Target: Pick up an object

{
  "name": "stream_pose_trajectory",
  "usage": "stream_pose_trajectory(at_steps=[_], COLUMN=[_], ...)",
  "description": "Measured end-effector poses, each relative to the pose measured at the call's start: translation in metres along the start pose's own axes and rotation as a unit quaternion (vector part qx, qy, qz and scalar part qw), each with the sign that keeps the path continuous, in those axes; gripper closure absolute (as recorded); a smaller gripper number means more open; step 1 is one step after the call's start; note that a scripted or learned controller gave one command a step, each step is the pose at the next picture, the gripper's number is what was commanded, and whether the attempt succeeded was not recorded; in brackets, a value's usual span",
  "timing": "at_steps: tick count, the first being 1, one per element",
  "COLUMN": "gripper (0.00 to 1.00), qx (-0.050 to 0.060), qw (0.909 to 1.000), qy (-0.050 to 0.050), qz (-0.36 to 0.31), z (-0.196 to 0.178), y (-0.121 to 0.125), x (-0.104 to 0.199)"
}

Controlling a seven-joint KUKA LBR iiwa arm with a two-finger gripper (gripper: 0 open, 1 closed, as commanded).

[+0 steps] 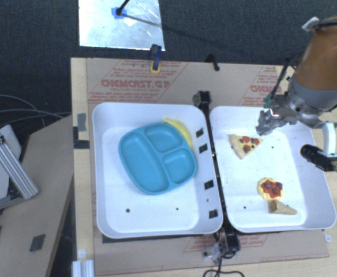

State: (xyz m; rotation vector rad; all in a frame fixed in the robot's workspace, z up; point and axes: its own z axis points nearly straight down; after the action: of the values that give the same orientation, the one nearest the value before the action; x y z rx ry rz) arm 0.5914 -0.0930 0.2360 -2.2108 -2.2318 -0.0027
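Two shallow white bins sit side by side on the tabletop [128, 77], which is lined with printed cardboard. The left bin [108, 212] carries a blue divided plate [157, 157], and a yellow banana-like piece [180, 130] peeks out from behind the plate's upper right edge, touching it. The right bin [315, 203] holds two toy pizza slices: one pizza slice [243, 145] lies near the bin's upper middle, and a second pizza slice [274, 194] lies lower down, well apart from the first. The grey arm with its orange band reaches in from the right, and its gripper [266, 122] hangs above the upper part of the right bin, just beside the upper slice. Whether the fingers are apart or closed cannot be told, and nothing is seen held between them.
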Motion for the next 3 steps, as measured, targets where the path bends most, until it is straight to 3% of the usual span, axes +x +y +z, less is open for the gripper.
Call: stream_pose_trajectory(at_steps=[1,2,3], gripper=[1.0,1.0,1.0], qx=[0.001,0.0,-0.001], qw=[1.0,1.0,1.0], qy=[-0.001,0.0,0.001], qz=[0.002,0.001,-0.001], z=[0.009,0.0,-0.015], y=[-0.041,-0.058,-0.059], x=[0.026,0.076,0.158])
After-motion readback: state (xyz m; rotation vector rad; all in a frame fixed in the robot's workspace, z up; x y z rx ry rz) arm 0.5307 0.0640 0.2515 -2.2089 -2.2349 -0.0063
